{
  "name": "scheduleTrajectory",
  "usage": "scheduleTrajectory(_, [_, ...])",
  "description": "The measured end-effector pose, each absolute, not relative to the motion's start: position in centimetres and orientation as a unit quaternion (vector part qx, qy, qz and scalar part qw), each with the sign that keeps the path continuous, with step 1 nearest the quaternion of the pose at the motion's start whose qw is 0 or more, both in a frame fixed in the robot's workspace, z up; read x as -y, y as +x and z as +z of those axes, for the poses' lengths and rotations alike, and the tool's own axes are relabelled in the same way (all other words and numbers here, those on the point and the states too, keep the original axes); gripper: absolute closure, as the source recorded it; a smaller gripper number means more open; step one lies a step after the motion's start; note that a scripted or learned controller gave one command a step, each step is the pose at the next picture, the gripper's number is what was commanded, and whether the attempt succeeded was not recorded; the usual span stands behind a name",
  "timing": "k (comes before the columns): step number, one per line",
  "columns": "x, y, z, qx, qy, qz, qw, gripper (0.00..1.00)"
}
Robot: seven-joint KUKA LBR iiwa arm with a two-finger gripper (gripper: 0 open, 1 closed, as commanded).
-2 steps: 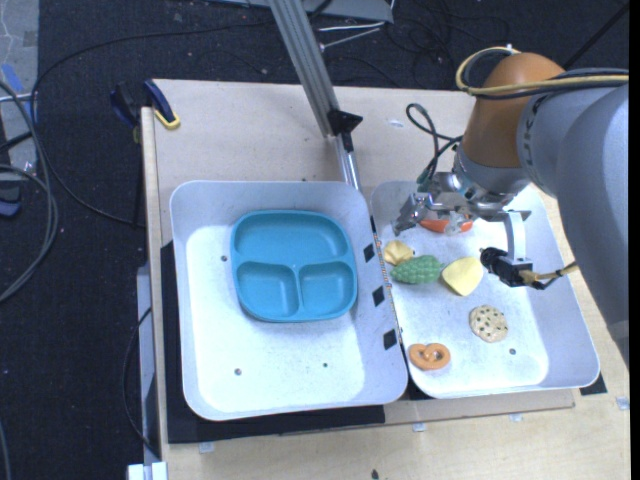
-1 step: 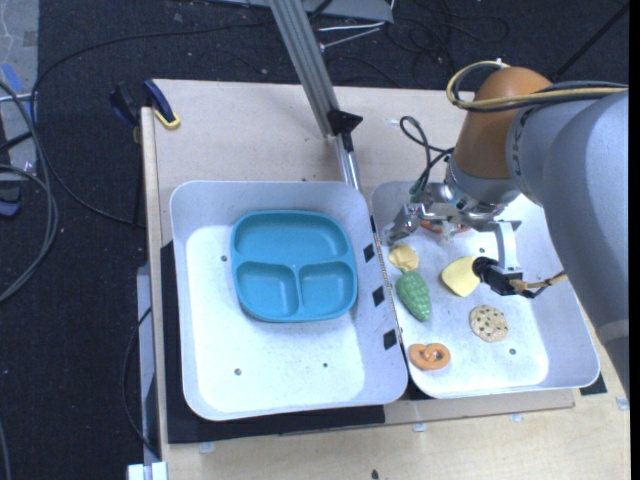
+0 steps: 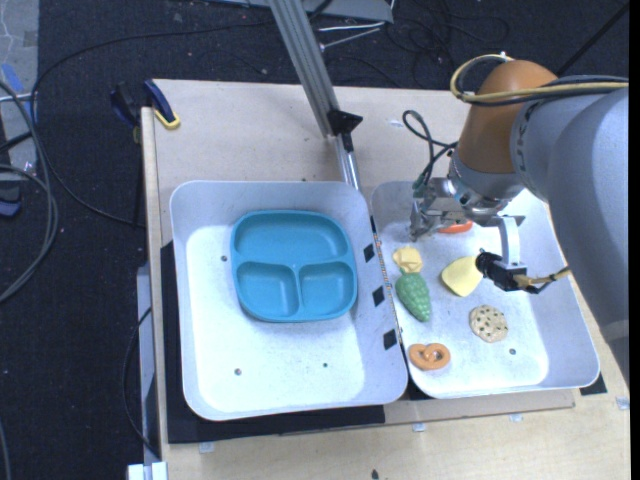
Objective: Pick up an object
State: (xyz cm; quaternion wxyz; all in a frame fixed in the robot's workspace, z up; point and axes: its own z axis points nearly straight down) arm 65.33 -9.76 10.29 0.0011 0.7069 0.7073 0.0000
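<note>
My gripper [image 3: 430, 220] hangs low over the far left part of the right bin [image 3: 560, 363]. Just to its right, touching or nearly touching it, lies a small orange-red piece [image 3: 459, 227], partly hidden by the gripper. In front of the gripper are a small pale yellow lump [image 3: 407, 259], a green knobbly piece [image 3: 414, 297] and a yellow wedge [image 3: 460, 277]. Nearer the bin's front lie a speckled cookie [image 3: 488, 323] and an orange pretzel [image 3: 430, 356]. I see nothing held in the gripper.
The left bin [image 3: 200, 368] holds a blue divided plate [image 3: 295, 266]. A slanted metal pole [image 3: 310, 58] runs down to the gap between the bins at the back. The grey arm [image 3: 575, 148] covers the right bin's far right side.
</note>
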Motion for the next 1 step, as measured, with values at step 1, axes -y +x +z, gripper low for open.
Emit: scheduleTrajectory(1, [10.7, 65.83, 15.74, -0.707, 0.707, 0.002, 0.003, 1.0])
